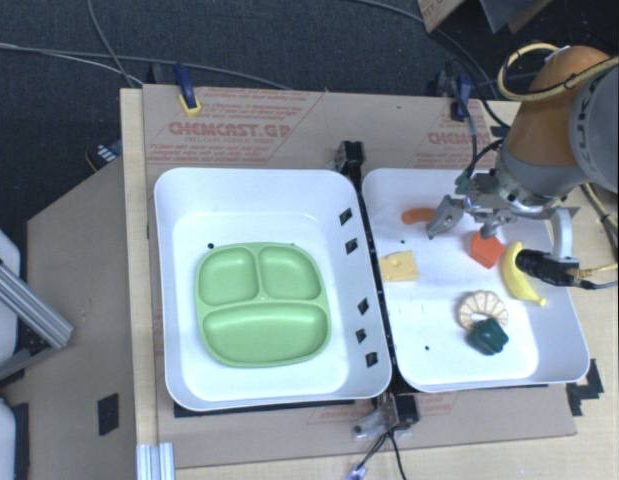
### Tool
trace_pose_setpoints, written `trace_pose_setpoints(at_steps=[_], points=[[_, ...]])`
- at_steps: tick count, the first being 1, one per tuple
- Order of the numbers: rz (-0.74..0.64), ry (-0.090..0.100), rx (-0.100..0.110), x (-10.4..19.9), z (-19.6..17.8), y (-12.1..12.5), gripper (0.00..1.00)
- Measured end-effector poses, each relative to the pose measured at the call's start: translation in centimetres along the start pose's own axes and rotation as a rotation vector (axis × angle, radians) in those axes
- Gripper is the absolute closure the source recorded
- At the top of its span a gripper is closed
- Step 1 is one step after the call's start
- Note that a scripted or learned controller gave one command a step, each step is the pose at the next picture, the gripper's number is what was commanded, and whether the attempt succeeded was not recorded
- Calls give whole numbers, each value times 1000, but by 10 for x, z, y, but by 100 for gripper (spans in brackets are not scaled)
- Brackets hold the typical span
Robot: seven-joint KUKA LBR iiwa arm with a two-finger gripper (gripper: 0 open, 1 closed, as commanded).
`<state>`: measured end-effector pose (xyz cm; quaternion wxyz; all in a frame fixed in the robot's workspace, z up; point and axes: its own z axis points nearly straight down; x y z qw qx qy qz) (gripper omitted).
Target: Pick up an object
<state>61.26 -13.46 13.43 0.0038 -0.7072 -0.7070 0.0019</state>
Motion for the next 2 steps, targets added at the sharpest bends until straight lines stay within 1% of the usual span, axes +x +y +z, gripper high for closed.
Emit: trace_pose_setpoints(at_steps=[1, 2], points=[[0, 0, -1, 1, 53, 0, 0], [0, -2, -9, 1, 37, 1, 100]])
